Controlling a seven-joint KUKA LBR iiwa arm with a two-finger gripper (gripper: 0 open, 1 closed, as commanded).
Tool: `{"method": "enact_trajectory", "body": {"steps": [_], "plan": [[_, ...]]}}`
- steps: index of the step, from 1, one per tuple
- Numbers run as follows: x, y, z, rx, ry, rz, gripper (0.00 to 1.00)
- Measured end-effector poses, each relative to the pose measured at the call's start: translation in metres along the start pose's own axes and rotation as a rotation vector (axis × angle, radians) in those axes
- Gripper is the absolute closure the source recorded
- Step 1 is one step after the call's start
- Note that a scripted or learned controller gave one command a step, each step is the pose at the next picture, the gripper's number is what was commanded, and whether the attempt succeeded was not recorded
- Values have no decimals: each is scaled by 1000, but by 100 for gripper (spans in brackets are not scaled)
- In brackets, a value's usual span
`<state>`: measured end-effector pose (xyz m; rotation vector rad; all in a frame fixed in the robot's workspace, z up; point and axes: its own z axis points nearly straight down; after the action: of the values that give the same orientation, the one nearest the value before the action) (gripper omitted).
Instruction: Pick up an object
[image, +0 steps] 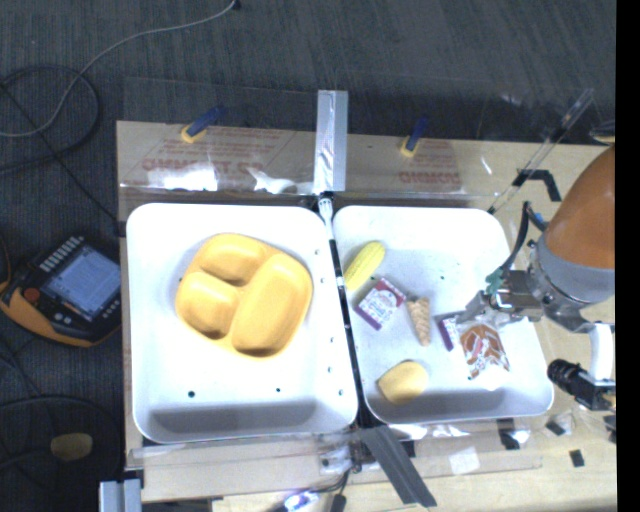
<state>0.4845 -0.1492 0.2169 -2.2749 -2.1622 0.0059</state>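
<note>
The right bin (440, 222) holds a yellow corn cob (363, 263), a purple and white packet (381, 303), a small tan cone (420, 319), a red and white wrapper (484, 353) and a yellow rounded lump (402, 380). My gripper (480, 313) reaches in from the right and sits low over the right bin, just above the top edge of the red and white wrapper and right of the cone. The arm's grey wrist and orange band (590, 215) rise at the right edge. I see nothing held.
The left bin (150, 300) holds a large yellow three-lobed soft object (243, 293). A metal divider (331, 150) stands behind the bins. A handheld pendant (68, 290) lies on the floor at left. Cables run beside the arm at right.
</note>
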Motion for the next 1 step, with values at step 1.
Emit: {"method": "enact_trajectory", "body": {"steps": [1], "plan": [[66, 22, 10, 0, 0, 18, 100]]}}
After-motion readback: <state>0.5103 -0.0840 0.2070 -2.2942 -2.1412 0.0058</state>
